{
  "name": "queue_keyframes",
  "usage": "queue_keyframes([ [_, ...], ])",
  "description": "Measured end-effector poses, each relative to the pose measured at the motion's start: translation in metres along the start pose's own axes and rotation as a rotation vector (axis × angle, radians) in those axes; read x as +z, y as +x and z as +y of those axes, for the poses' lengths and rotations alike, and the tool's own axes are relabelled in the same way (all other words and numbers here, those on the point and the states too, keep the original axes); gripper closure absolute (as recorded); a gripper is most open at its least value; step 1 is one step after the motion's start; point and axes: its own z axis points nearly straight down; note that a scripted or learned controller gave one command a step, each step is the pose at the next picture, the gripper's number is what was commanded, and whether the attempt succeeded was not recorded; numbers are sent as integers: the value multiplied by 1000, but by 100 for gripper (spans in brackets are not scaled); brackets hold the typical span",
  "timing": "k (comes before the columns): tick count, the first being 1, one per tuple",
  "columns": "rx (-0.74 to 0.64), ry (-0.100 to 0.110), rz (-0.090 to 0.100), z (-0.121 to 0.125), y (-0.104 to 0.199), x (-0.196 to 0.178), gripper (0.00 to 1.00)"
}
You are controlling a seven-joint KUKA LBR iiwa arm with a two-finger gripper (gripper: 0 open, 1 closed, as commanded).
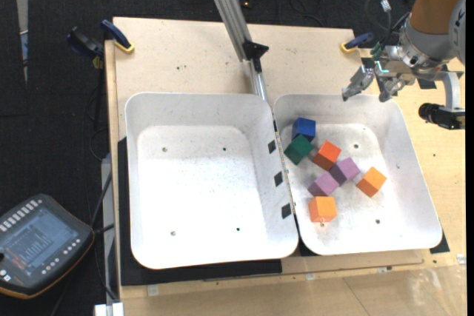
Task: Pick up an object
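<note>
The right bin (415, 181) holds a cluster of small blocks: a blue one (304, 128), a green one (298, 149), orange ones (326, 155) (372, 181) (323, 209) and purple ones (345, 170) (323, 185). My gripper (368, 87) hangs above the bin's far right corner, well above and behind the blocks. Its two fingers stand apart, open, with nothing between them.
The left bin (148, 122) lies beside the right one. A slanted metal pole (226, 0) runs down to the gap between the bins. Clamps (118, 35) (357, 42) grip the board's far corners. A teach pendant (37, 244) lies at lower left.
</note>
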Motion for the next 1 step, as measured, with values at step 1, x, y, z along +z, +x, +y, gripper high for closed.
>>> queue_keyframes([
  [1, -2, -4, -2, 1, 0, -3, 0],
])
